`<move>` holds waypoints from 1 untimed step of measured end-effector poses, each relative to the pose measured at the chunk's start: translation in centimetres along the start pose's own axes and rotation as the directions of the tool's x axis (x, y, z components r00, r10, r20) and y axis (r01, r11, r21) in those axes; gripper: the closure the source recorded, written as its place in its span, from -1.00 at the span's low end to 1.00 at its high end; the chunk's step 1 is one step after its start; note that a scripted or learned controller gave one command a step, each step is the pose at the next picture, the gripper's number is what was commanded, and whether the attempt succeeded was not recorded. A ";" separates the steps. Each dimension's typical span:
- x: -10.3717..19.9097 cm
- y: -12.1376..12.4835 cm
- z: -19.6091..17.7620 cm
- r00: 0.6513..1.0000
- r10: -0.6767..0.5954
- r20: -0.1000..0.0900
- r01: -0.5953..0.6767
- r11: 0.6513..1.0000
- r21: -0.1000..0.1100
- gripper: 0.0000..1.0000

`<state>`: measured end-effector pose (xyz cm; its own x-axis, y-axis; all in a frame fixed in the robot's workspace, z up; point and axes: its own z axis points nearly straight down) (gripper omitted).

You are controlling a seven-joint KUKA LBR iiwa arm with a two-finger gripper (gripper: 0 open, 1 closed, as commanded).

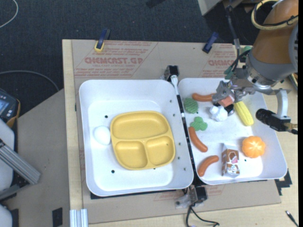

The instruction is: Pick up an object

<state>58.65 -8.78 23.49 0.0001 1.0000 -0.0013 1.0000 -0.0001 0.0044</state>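
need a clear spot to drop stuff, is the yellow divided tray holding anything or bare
Bare. All three compartments of the yellow tray show only yellow plastic; the white egg lies beside it in the left bin.

A yellow divided tray point(142, 140) is sitting in the left bin point(90, 171), a white egg point(101, 135) lying just beside it; two clamps point(101, 40) are gripping the counter's point(71, 65) far edge.

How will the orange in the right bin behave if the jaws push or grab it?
The orange looks round and smooth, so a push would likely send it rolling, perhaps toward the carton beside it. Its curved surface may slip out of a narrow pinch unless gripped across the middle. It looks like a rigid toy, so probably light and not fragile.
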 end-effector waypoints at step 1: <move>0.2 -0.1 0.0 1.000 0.000 0.000 0.000 1.000 0.002 1.00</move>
<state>58.58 -8.57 23.46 -0.0004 1.0000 -0.0010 1.0000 0.0004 0.0022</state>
